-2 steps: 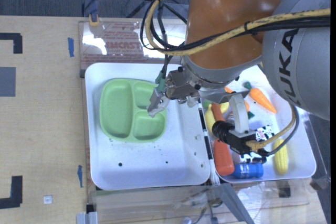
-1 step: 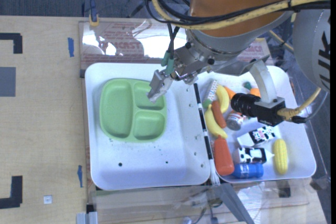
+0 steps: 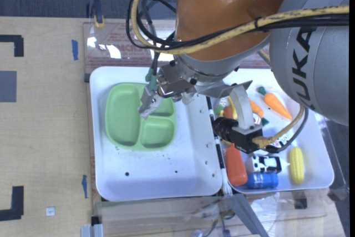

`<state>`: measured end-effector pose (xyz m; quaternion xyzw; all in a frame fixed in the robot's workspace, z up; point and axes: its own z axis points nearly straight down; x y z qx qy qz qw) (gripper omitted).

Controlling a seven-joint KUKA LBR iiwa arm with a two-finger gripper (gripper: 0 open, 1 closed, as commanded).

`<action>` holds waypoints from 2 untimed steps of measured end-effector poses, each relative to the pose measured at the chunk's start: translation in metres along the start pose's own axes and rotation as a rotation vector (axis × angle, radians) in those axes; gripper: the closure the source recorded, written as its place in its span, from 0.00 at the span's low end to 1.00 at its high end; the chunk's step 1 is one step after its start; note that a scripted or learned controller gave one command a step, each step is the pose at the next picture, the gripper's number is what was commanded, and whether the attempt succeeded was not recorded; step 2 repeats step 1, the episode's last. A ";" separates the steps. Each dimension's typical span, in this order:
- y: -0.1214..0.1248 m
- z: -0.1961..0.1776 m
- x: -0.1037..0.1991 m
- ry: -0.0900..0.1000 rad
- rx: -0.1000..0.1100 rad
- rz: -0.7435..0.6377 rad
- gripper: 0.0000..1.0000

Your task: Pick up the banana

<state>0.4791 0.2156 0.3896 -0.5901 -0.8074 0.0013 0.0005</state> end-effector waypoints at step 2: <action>0.067 -0.033 -0.030 0.000 -0.004 0.056 0.00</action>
